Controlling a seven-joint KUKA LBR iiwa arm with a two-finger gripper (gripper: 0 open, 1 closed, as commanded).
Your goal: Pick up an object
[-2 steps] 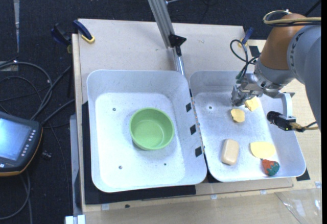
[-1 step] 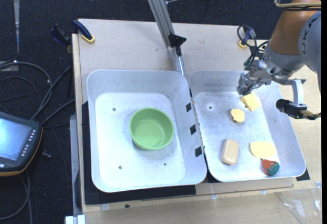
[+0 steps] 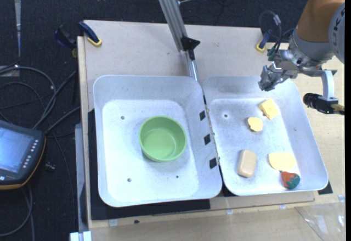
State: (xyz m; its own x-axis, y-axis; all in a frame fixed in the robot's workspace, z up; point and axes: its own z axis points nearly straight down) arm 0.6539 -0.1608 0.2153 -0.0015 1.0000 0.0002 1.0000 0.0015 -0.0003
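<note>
My gripper (image 3: pixel 267 83) hangs over the far edge of the right bin (image 3: pixel 230 97), just above and behind a small yellow block (image 3: pixel 269 108). Nothing shows between its fingers. Below the block lie a small yellow lump (image 3: pixel 255 123), a tan oblong piece (image 3: pixel 247 163), a flat yellow piece (image 3: pixel 282 161) and a red and teal toy (image 3: pixel 290 180) at the near right corner. A green bowl (image 3: pixel 162 138) sits in the middle of the left bin (image 3: pixel 115 124).
A slanted metal pole (image 3: pixel 173 12) runs down to the far end of the seam between the bins. Clamps (image 3: pixel 88 34) hold the bench's far corners. A black fixture (image 3: pixel 318 101) juts out beside the right bin's right rim.
</note>
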